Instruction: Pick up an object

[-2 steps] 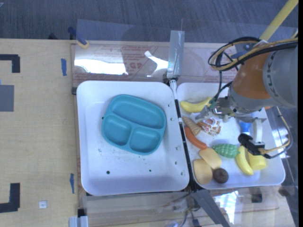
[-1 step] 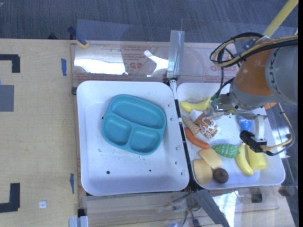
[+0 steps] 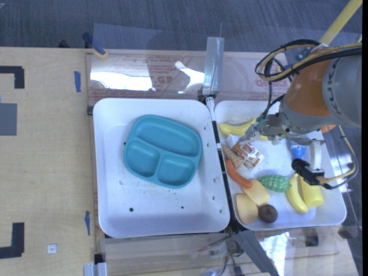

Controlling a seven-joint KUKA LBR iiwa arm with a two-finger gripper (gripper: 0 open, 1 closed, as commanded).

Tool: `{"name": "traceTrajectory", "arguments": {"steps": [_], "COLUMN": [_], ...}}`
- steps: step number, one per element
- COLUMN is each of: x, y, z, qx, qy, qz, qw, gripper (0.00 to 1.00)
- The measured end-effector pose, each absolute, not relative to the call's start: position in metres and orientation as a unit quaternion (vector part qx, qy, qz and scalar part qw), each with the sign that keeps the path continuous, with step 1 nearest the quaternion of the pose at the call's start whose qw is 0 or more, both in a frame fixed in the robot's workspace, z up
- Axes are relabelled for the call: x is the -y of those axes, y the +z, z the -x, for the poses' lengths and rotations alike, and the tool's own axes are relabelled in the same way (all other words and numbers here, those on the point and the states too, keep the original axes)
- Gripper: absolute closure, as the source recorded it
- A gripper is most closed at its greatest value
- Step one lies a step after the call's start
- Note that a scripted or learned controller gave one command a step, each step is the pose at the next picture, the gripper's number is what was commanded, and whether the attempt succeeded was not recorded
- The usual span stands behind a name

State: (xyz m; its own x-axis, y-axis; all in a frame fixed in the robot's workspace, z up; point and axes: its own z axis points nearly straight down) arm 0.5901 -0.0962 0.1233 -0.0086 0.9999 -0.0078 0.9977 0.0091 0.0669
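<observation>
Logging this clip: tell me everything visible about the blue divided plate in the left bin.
The blue plate is a teal, matte, plastic-looking tray with rounded corners and three compartments: one long one along its far side and two smaller ones nearer the camera. It lies flat, right side up, turned slightly askew, around the middle of the left bin. Its compartments hold nothing visible, and it touches nothing but the bin floor.

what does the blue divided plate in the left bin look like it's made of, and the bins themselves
The blue divided plate looks like moulded plastic: one even teal colour, rounded compartment walls, a dull sheen. The left bin and right bin look like smooth white plastic or coated sheet, with soft glare along the rims; which one is hard to tell.
</observation>
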Motion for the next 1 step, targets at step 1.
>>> {"name": "traceTrajectory", "arguments": {"steps": [1], "x": [0.1025], "y": [0.1093], "z": [-0.6395], "qx": [-0.811], "qy": [0.0042], "qz": [-0.585], "qw": [0.009], "gripper": [0.00]}}
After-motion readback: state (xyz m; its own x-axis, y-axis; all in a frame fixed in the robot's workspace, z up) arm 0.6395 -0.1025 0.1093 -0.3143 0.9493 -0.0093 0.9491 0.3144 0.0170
